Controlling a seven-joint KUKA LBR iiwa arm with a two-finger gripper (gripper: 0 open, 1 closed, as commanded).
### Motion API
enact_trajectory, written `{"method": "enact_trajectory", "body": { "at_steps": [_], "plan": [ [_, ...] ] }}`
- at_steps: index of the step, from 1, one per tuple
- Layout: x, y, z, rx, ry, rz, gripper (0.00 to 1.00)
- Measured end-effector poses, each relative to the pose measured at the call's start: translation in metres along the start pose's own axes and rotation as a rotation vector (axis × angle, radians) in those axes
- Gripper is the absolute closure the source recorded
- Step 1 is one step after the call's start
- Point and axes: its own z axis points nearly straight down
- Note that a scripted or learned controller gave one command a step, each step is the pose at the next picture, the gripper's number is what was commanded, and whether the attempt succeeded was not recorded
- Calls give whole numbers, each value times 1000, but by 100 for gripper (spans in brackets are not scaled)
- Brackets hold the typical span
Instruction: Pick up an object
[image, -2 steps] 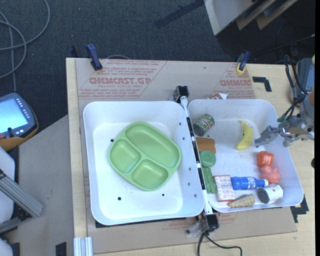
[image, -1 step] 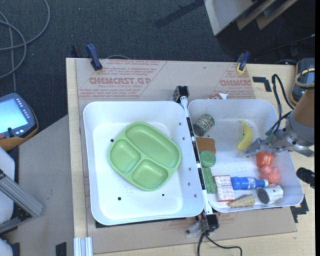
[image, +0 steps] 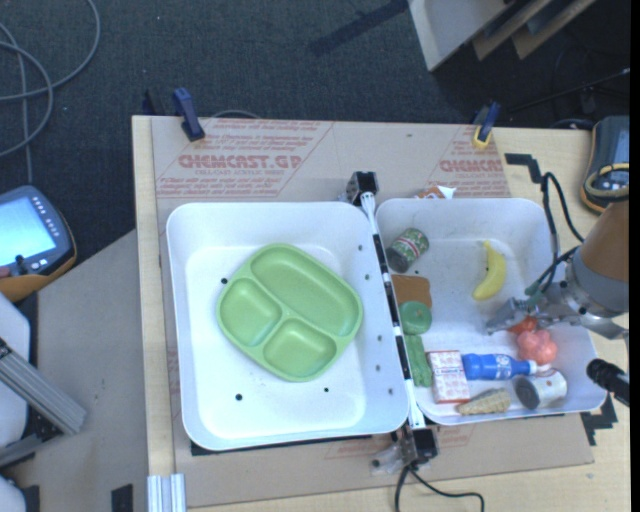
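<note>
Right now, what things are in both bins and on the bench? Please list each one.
divided plate: 1, green, left bin
can: 1, greenish, right bin, far left corner
banana: 1, yellow, right bin, far side
round lid: 1, green, right bin, left edge
red fruit: 1, right bin, below the pincer
bottle: 1, blue, lying down, right bin
clamps: 2, blue, bench's far edge
pincer: 1, grey, over right bin

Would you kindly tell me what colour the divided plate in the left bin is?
The divided plastic plate is light green, plain with no pattern, shown clearly in the camera view.
</note>
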Motion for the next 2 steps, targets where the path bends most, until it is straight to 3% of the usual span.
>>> {"method": "enact_trajectory", "body": {
  "at_steps": [1, 2],
  "plan": [
    [-2, 0, -11, -2, -7, 1, 100],
    [53, 58, -73, -11, -11, -4, 100]
  ]
}}
